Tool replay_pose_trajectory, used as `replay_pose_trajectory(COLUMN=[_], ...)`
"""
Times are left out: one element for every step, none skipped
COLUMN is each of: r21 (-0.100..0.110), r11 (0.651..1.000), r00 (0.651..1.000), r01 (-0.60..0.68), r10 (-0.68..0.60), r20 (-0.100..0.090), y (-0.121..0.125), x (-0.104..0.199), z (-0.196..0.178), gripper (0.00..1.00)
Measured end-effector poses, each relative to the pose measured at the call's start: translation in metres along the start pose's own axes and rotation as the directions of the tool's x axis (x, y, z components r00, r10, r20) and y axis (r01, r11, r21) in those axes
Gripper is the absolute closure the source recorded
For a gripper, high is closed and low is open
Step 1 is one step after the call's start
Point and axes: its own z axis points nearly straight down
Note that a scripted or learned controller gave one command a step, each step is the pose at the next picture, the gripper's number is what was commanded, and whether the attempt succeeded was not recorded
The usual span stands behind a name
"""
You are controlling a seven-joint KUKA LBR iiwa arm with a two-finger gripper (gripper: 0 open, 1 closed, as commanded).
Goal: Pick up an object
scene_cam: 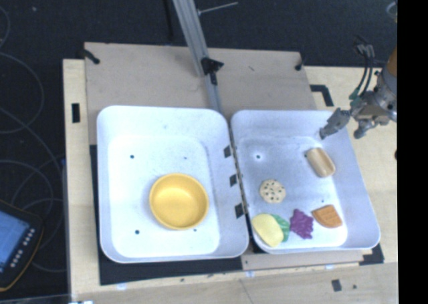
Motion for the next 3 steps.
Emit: replay_pose_trajectory(r21=[0.001,0.005,0.006], r11=[1.000,1.000,1.000], r00=[1.000,1.000,1.000], r01=[0.001,-0.004,-0.006], r10=[-0.001,0.004,0.006], r20=[0.001,-0.001,-0.001], y=[0.000,-0.011,-0.011], x=[0.000,-0.001,0.000], z=[0.000,0.049,0.113], gripper=[0.00,0.00,0.00])
